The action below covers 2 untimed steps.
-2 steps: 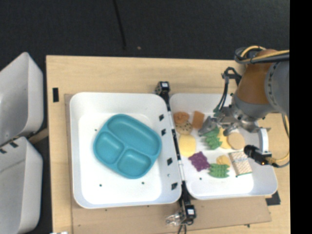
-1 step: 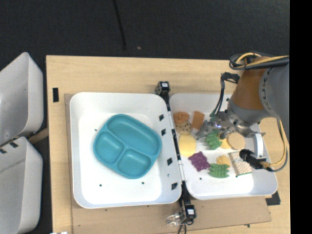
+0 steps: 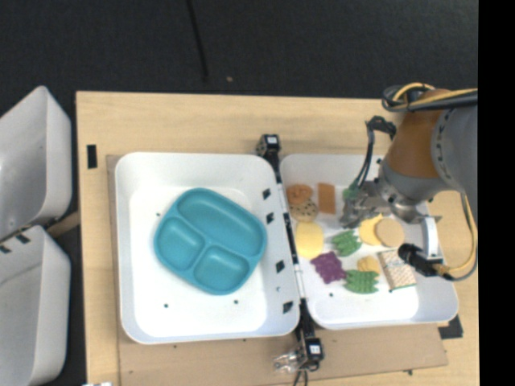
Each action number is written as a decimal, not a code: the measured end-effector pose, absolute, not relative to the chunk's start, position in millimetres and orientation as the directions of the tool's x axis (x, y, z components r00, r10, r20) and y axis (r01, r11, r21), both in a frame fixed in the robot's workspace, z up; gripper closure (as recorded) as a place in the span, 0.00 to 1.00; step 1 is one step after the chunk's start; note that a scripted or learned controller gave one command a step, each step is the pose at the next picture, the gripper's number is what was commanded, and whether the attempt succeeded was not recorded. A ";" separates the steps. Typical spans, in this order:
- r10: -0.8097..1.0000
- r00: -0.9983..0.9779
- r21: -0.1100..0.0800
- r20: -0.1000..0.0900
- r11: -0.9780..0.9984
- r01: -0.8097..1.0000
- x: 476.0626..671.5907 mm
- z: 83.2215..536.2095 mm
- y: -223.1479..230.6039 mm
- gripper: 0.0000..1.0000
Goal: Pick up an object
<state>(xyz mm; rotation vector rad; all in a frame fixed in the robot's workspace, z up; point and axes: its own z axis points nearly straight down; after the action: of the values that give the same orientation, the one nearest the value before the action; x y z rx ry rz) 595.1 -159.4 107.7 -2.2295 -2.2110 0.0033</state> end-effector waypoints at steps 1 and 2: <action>1.000 0.006 0.004 -0.002 -0.006 1.000 590.5 168.2 -161.3 1.00; 1.000 -0.003 0.005 -0.002 0.003 1.000 600.7 220.8 -156.8 1.00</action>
<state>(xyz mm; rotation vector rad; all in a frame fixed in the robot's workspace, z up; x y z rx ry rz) 600.7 -156.8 220.8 -2.2221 -2.2280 -0.0032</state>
